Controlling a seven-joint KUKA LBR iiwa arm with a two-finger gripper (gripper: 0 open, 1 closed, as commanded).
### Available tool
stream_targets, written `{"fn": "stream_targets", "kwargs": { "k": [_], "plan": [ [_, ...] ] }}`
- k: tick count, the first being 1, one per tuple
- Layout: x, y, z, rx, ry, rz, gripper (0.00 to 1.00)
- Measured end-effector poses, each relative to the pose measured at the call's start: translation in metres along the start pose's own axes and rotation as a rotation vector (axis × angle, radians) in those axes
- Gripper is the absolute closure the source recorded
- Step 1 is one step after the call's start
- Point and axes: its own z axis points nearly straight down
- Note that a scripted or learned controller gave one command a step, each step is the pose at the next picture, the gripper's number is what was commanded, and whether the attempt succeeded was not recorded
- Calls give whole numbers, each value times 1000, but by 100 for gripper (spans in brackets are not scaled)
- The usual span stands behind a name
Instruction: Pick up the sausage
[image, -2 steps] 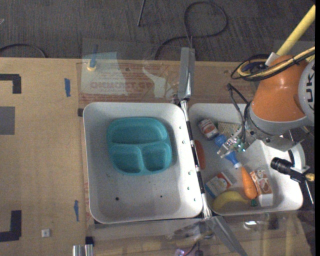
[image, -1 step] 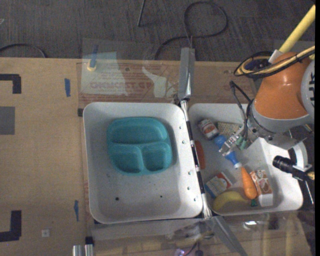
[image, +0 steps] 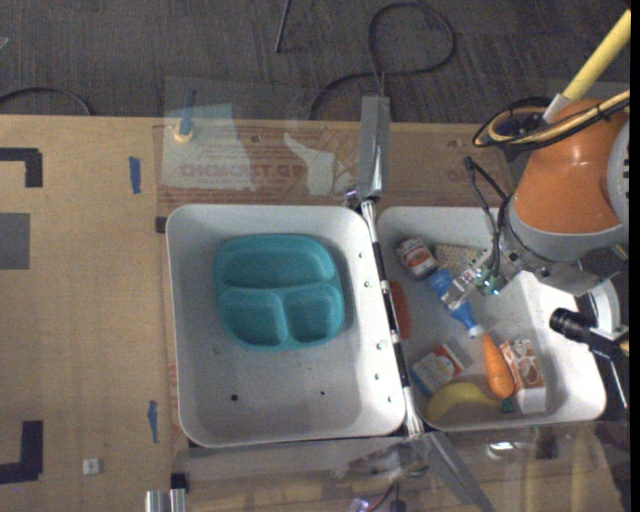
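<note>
The gripper (image: 478, 277) hangs in the right of the frame over the right bin (image: 585, 395), below the grey wrist and its orange band (image: 560, 185). Whether it is open or closed cannot be told here, and nothing is seen held in it.

Just below and left of the gripper lies a blue bottle (image: 452, 296), slanted. A small can (image: 416, 256) lies further left, near the bin's upper edge.

The sausage (image: 399, 308), a thin reddish piece, lies lengthwise against the left wall of the right bin, left of the gripper and slightly lower, apart from it. Its place against the wall probably leaves little room for a finger on that side.

Lower in the bin lie a carrot (image: 496, 367), a banana (image: 462, 402) and two small cartons (image: 436, 367) (image: 526, 372).

The left bin (image: 200, 400) holds a teal divided tray (image: 280, 290), likely the drop point
</note>
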Motion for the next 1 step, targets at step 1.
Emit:
{"fn": "stream_targets", "kwargs": {
  "k": [1],
  "plan": [
    [-3, 0, -7, -2, -1, 9, 100]
  ]
}}
